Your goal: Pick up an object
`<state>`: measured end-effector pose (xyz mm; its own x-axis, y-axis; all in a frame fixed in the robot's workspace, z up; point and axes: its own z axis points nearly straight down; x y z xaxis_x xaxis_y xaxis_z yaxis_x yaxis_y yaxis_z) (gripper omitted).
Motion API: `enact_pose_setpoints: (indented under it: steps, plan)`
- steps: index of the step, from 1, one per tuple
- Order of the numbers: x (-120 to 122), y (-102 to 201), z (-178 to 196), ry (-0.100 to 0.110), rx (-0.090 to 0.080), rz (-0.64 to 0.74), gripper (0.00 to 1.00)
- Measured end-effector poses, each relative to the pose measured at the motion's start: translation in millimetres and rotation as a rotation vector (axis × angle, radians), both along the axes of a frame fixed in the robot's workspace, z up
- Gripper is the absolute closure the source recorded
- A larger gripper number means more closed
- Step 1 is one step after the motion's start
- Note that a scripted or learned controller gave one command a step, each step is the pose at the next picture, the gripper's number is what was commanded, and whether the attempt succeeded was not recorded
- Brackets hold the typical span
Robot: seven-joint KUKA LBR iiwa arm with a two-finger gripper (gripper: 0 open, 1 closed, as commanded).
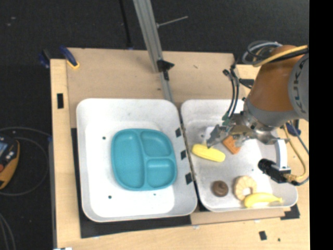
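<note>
My gripper hangs low over the upper middle of the right bin. A small orange piece lies just beneath it, to its right. A yellow corn-like piece lies just below and left of the gripper, apart from it. Along the bin's front lie a brown round piece, a pale tan ring-shaped piece and a yellow banana. I see nothing lifted off the bin floor.
The left bin holds a teal divided plate. A grey metal post slants up from between the bins at the back. The arm's orange band looms over the right bin's back right corner.
</note>
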<state>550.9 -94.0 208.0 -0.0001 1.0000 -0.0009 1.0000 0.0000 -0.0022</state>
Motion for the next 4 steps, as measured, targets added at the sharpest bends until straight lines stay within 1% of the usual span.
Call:
enact_pose_setpoints:
  steps: [1, 2, 3, 4]
  plan:
    - [-1, -3, -63, 0.002, 0.000, 0.000, 0.00]
    - [-1, -4, -109, -0.003, 0.000, -0.002, 0.00]
    - [1, -5, -95, -0.007, 0.002, -0.007, 1.00]
    - [0, -15, -47, -0.008, -0.001, -0.004, 1.00]
